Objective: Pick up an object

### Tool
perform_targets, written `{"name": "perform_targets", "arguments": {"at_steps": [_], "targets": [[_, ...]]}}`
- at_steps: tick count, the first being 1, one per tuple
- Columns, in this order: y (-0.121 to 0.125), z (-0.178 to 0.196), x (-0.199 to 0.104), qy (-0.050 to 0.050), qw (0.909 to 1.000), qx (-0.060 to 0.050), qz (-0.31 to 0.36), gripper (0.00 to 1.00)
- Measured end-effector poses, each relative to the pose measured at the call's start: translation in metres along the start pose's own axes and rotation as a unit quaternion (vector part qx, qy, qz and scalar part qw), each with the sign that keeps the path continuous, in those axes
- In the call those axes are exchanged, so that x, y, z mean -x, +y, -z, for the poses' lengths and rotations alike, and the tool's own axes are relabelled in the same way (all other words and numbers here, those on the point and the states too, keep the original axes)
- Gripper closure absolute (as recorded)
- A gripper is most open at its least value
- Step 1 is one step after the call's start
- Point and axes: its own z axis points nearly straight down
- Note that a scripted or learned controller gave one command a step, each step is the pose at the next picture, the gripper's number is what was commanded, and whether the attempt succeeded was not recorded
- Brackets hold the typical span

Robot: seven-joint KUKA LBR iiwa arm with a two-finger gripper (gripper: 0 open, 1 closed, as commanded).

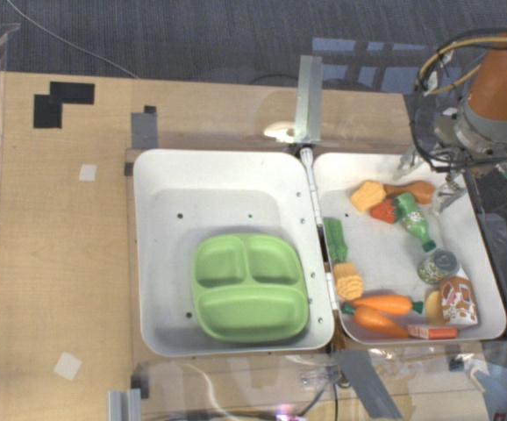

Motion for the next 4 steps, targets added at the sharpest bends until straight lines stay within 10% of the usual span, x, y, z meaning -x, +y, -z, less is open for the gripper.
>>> {"name": "perform_targets", "arguments": {"at_steps": [1, 2, 3, 4], "targets": [[0.022, -0.044, 0.012, -0.002, 0.9993, -0.001, 0.037, 0.0], [0.114, -0.046, -0.022, -0.009, 0.9979, -0.013, 0.063, 0.0], [0.121, -0.047, -0.042, -0.012, 0.9986, -0.015, 0.049, 0.0], [0.12, -0.048, -0.009, -0.002, 0.9827, -0.015, 0.185, 0.0]]}}
